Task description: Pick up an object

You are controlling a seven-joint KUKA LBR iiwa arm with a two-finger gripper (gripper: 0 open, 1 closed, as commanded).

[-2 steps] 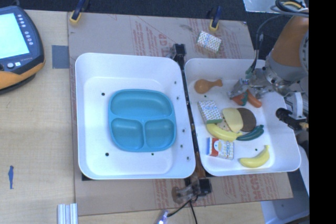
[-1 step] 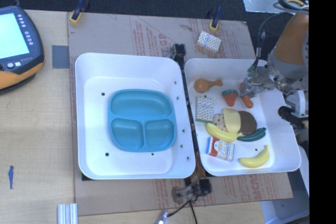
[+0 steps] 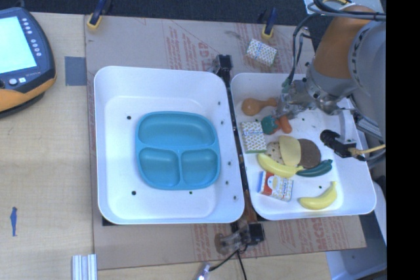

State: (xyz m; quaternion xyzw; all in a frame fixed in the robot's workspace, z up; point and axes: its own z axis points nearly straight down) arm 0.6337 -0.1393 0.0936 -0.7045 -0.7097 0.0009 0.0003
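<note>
Right bin (image 3: 357, 203), near edge: a yellow banana (image 3: 319, 199) and a small printed carton (image 3: 276, 187). Just beyond lie a second banana (image 3: 277, 165), a dark green vegetable (image 3: 315, 170), and a tan and brown round piece (image 3: 299, 152). A patterned packet (image 3: 252, 136) rests by the left wall. Farther in, the tool (image 3: 287, 109) hangs low over a teal item (image 3: 268, 124) and an orange one (image 3: 283, 123); whether it is apart or together cannot be told. A tan drumstick-shaped toy (image 3: 258, 105) lies to its left. Left bin (image 3: 108, 141): a blue divided tray (image 3: 178, 148). On the counter (image 3: 39, 167), far side, a checkered box (image 3: 261, 52).
</note>
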